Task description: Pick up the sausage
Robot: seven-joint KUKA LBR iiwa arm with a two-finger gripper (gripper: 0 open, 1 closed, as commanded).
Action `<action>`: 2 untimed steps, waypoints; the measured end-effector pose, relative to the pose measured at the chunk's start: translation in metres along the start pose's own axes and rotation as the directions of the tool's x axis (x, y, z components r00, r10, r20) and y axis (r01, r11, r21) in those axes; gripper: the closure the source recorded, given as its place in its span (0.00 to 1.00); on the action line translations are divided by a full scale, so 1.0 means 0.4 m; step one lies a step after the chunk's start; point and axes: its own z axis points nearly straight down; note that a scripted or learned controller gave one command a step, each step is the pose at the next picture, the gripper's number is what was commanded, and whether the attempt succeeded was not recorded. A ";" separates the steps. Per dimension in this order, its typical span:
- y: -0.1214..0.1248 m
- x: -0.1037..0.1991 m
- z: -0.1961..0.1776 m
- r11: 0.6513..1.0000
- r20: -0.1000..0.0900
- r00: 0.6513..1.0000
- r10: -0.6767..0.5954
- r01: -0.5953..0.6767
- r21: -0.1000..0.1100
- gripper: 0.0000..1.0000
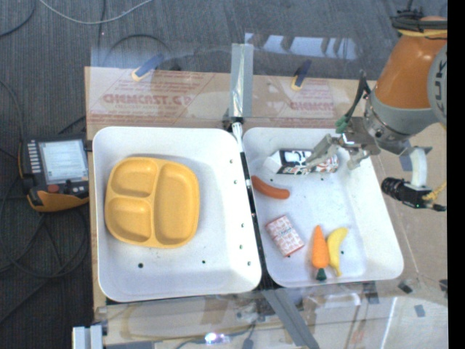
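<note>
The sausage (270,188), small and orange-red, lies on the floor of the right bin (378,217), close to its left wall. My gripper (336,160) hangs over the back of that bin, up and to the right of the sausage and apart from it. Its fingers (318,157) are spread open with nothing between them. A black-and-white packet (294,158) lies just left of the fingertips.
In the right bin there are also a pink packet (284,235), a carrot (318,249) and a banana (336,247) near the front. A yellow divided plate (152,201) sits in the left bin (218,267). A handheld device (54,169) lies left of the bench.
</note>
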 end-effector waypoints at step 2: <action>0.013 0.083 0.335 0.935 -0.001 0.935 -0.355 0.355 -0.002 1.00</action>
